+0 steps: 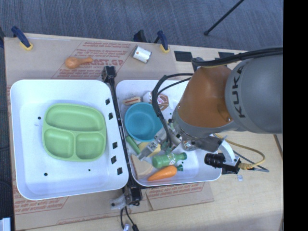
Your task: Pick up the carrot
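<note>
Low in the frame's middle, the carrot lies touching a green bottle, which the gripper, grip state unclear, might snag instead.

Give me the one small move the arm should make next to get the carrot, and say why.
Probably shift the pincer a little toward the near rim of the right bin and lower it. The carrot lies there, just below a green bottle, and the pincer sits above both, beside the blue bowl.
</note>
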Controlling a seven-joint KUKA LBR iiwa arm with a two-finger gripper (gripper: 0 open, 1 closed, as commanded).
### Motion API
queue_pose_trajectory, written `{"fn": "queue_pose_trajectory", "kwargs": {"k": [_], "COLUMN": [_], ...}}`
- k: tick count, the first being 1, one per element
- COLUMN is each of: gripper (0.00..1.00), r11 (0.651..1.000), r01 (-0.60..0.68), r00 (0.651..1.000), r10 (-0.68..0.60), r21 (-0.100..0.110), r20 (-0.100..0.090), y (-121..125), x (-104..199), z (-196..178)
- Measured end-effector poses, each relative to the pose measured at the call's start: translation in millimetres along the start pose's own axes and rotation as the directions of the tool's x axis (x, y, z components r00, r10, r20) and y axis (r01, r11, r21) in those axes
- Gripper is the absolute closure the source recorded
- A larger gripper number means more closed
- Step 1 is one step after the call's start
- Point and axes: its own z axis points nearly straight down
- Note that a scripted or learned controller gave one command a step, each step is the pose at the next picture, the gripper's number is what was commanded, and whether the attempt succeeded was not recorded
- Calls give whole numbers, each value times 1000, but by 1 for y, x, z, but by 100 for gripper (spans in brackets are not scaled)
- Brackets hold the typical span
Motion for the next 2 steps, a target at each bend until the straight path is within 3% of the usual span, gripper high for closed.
{"fn": "queue_pose_trajectory", "kwargs": {"k": [1, 2], "gripper": [0, 0], "r11": [991, 981], "r01": [-135, -194], "r00": [991, 981], "r10": [135, 194], "r21": [-1, -6], "r20": [2, 8], "y": [14, 6], "x": [-57, -96], "z": [71, 9]}}
